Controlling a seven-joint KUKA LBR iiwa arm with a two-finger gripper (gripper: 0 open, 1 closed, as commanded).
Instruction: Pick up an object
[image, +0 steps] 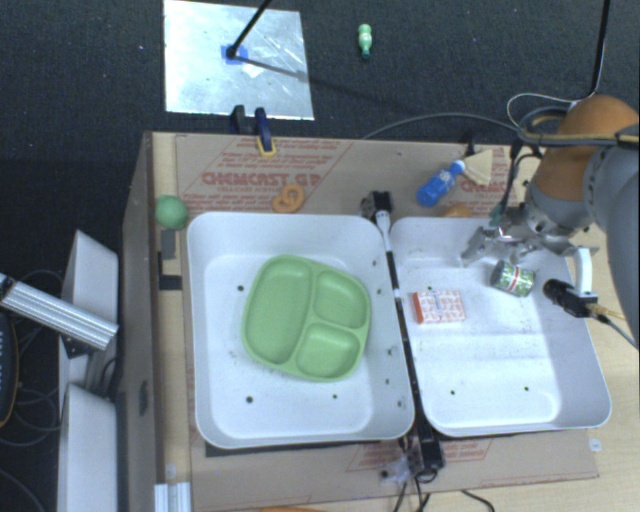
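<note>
Likeliest target: small can (514, 279), lying on its side in the right bin (560, 400), toward that bin's far right corner.

- We judge it light and stiff, with a smooth label that will be slippery. On its side it will probably roll if nudged.
- Best hold, in our view: across the round body at mid-length, closing square to its axis so it cannot squirt out.
- The gripper (505, 243) hangs over the same bin's far side, just above the can. We cannot tell whether it is released or clenched, and we see nothing held.
- A flat patterned box (440, 306) sits near the bin's middle, toward its left wall. It is well apart from the can and no obstacle.
- The bin's far wall is near, so there is little room behind the can.
- A blue bottle (440, 185) lies outside, beyond the bin's far wall.
- The left bin (220, 400), against the right bin's left wall, holds a green divided plate (305, 317).
</note>
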